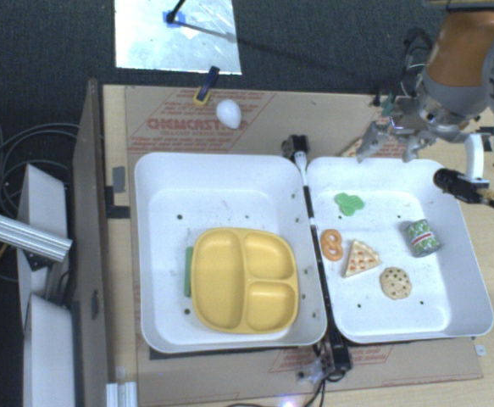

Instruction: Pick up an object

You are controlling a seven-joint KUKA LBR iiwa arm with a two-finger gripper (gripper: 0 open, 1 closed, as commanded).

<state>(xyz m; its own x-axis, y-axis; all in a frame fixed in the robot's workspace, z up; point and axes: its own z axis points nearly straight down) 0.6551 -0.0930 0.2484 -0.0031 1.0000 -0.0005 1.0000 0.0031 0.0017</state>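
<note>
The right bin (463,227) holds a green leafy piece (348,202), an orange pretzel (331,244), a pizza slice (361,259), a round cookie (395,283) and a small green can (420,237) lying on its side. My gripper (391,145) hangs over the far rim of this bin, above and behind the green piece. Its two fingers stand apart, open, with nothing between them. The grey arm with its orange band (475,24) comes in from the upper right.
The left bin (170,193) carries a yellow divided plate (245,280) with a green strip (187,271) at its left edge. Behind the bins lie a white ball (228,113), a yellow-and-blue clip (204,87) and a foil sheet (179,24). Cables run at the left.
</note>
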